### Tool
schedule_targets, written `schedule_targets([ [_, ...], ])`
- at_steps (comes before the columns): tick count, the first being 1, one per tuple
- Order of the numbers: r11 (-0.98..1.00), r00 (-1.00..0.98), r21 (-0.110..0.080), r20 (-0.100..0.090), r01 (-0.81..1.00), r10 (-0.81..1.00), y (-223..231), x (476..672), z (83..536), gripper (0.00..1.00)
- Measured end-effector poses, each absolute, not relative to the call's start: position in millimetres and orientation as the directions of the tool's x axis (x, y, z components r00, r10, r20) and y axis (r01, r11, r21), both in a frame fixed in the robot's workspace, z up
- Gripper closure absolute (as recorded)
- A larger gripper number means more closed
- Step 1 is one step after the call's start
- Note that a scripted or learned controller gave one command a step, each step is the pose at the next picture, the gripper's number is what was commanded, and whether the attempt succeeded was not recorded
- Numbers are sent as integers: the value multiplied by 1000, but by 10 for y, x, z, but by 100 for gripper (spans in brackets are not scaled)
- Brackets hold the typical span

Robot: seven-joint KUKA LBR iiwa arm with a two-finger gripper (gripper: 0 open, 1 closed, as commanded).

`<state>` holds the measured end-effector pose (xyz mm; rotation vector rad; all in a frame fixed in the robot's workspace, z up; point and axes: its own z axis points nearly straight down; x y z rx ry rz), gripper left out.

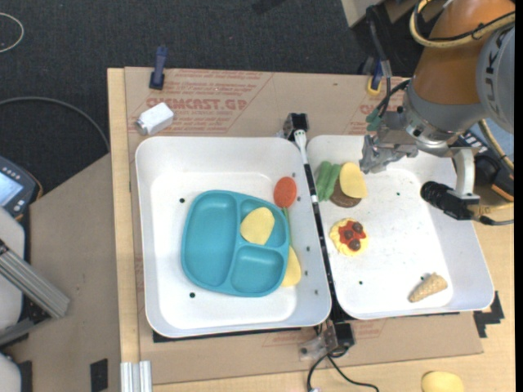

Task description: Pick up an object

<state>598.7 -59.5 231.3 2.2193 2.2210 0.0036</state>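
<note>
Note that the end effector [374,158], finger state indiscernible, hangs beside the burger [351,184] and green piece [326,180], so you risk a two-object or glancing grasp.

A grey arm with an orange band reaches from the right, its gripper [372,160] poised over the right bin [458,256], just beside a toy burger [350,185]. A small pizza [350,237] and a cone [427,287] also lie there. In the left bin [163,186], a blue divided tray [214,243] carries a yellow piece [258,225].
</note>
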Motion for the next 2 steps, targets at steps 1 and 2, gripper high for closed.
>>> schedule_targets([
  [1, 1, -1, 5, 0, 1000, 1000, -596, 5992, 2414, 100],
  [2, 5, -5, -3, 3, 1000, 1000, -148, 5353, 2637, 100],
])
